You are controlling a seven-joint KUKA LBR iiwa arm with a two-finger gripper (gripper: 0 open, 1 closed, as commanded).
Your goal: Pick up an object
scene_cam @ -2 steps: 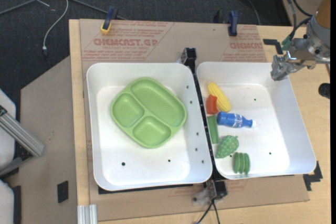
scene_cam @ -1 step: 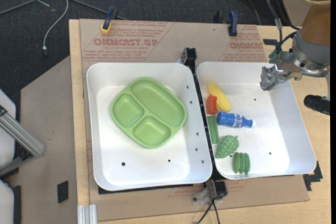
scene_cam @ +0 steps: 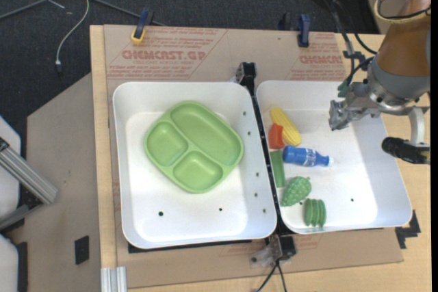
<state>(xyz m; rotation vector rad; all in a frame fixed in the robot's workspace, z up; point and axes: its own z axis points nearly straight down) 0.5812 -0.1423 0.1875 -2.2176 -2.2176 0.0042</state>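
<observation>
Two shallow white bins sit side by side on the counter [scene_cam: 102,147], a left bin [scene_cam: 130,147] and a right bin [scene_cam: 373,195]. The left bin carries one thing: a light green divided plate [scene_cam: 194,146] with three compartments, lying flat near the bin's middle.

The right bin has six small toys, all gathered along its 9 o'clock wall. At the 11 o'clock end of the row lies one yellow corn cob [scene_cam: 283,124], tilted. Touching its lower end is one orange-red piece [scene_cam: 275,137]. Below that, one long green piece [scene_cam: 277,168] runs down beside the wall. One blue bottle [scene_cam: 305,157] lies on its side, its cap pointing toward 3 o'clock, just beside the green piece. Toward 6 o'clock rest one bumpy green toy [scene_cam: 296,191] and, near it at the bin's lower edge, one ribbed green toy [scene_cam: 315,212].

The gripper [scene_cam: 340,117] hangs over the right bin's 12 o'clock part, well apart from the toys, with the corn cob nearest, at its 9 o'clock. Nothing is seen between its fingers; whether they are spread or closed cannot be told from this angle.

Two blue clamps [scene_cam: 142,24] [scene_cam: 303,30] pin the cardboard at the counter's far edge.
</observation>
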